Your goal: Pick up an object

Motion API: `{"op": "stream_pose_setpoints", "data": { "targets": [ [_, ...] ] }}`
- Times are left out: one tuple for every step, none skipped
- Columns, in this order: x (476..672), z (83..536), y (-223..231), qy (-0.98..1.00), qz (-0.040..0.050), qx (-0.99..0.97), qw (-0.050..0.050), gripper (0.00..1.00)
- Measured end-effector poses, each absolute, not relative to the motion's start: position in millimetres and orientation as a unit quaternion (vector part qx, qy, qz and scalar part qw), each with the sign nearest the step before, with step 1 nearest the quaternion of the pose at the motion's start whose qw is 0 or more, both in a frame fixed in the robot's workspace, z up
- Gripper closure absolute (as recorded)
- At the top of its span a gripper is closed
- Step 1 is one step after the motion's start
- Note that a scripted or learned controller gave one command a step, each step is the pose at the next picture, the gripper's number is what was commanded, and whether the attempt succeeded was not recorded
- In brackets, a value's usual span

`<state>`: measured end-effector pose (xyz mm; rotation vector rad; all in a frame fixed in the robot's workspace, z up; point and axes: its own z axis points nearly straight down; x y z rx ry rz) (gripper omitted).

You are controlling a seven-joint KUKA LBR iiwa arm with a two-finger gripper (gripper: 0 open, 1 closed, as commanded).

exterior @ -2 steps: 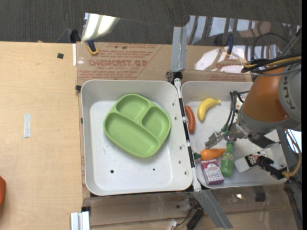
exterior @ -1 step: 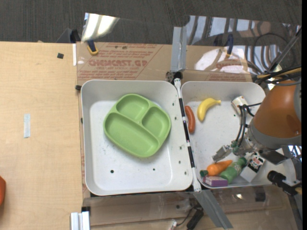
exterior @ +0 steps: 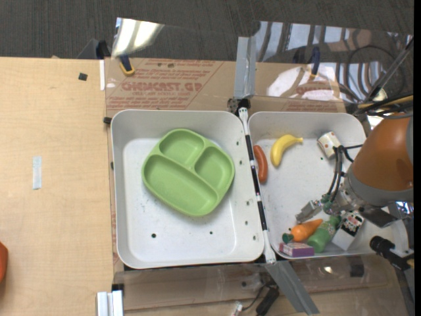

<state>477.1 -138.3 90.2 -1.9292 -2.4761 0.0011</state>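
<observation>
My gripper (exterior: 327, 210) hangs low in the right bin (exterior: 296, 196), at its front right, just above a cluster of toys. That cluster holds an orange carrot (exterior: 306, 230), a green bottle-like piece (exterior: 323, 235) and a purple-and-pink block (exterior: 296, 249). A yellow banana (exterior: 283, 147) lies near the bin's back. A red sausage-shaped toy (exterior: 261, 162) rests against the bin's left wall. A small white object (exterior: 328, 142) sits at the back right.
The left bin (exterior: 131, 196) holds a green divided plate (exterior: 189, 170). The arm's orange band (exterior: 388, 157) and grey wrist cover the right bin's right side. Cardboard (exterior: 171, 84) stands behind the bins.
</observation>
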Motion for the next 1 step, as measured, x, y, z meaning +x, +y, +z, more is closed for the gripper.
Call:
{"op": "stream_pose_setpoints", "data": {
  "targets": [
    [476.9,98.0,-139.1,-0.787,0.0006,-0.617,0.002,1.0]
  ]
}}
